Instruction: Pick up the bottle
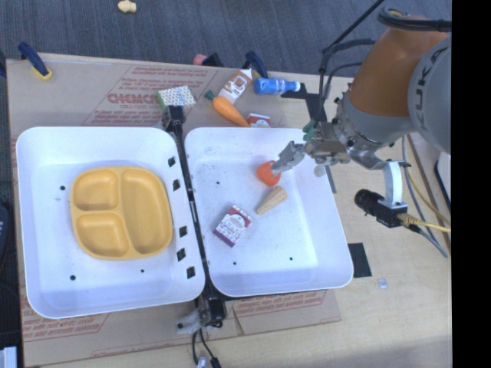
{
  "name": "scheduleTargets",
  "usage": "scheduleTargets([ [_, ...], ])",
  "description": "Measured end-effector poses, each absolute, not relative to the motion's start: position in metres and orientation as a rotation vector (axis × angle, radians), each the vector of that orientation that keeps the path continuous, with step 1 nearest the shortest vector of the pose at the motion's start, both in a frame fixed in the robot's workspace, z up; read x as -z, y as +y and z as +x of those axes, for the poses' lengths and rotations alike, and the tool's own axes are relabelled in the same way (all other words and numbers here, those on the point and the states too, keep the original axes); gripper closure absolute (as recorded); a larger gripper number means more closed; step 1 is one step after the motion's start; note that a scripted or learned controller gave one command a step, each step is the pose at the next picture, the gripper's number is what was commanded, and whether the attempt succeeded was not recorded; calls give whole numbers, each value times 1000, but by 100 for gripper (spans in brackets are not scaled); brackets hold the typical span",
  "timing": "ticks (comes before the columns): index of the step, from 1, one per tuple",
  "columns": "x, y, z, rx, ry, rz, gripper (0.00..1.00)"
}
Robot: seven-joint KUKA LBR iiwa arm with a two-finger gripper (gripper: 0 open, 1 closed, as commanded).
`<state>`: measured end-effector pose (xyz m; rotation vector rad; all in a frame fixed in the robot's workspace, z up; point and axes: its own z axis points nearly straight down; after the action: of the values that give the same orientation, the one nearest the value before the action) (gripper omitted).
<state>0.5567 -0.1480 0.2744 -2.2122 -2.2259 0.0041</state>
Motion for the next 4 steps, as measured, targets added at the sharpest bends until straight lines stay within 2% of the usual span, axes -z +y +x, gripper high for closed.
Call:
scheduleTargets([
  [1, -158, -115, 583, -6, -2012, -2406, 0],
  [2, -169, -115, 584, -9, -2015, -2402, 100],
  [3, -124, -94, 520, -8, -1575, -2711, 100],
  [4, -233, -69, 476, -4, -1739, -2612, 100],
])
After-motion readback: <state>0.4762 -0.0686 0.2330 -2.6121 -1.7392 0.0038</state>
